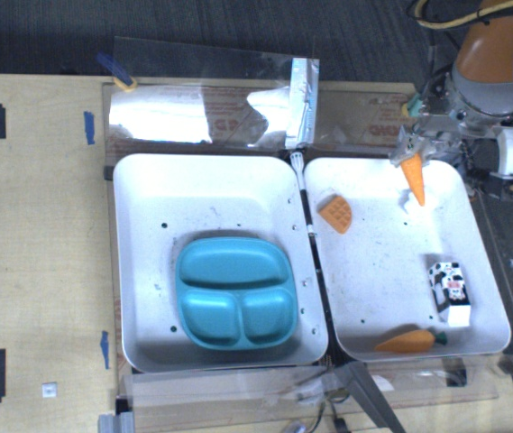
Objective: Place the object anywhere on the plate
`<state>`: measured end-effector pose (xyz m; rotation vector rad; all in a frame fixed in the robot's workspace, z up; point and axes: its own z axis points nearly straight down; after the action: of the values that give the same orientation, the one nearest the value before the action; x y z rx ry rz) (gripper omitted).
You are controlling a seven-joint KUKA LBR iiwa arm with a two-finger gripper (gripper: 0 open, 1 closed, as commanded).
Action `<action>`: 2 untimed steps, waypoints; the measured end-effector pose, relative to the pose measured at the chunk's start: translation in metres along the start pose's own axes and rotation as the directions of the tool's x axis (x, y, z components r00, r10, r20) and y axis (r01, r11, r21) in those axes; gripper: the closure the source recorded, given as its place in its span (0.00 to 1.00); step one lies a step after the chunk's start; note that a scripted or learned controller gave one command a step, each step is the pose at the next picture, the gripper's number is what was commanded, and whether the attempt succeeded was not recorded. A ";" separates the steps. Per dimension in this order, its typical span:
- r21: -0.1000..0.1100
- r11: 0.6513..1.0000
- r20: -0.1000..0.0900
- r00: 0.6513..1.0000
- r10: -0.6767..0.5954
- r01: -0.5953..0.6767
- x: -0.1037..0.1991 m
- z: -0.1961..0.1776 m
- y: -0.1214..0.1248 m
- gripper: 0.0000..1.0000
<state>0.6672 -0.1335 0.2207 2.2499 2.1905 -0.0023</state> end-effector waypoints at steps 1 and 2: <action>0.004 0.999 -0.004 0.999 0.035 -0.035 0.095 0.037 -0.035 1.00; 0.002 0.968 -0.004 0.968 -0.252 0.252 0.170 0.036 -0.063 1.00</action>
<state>0.6092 0.0383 0.1847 1.9555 2.4619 -0.0010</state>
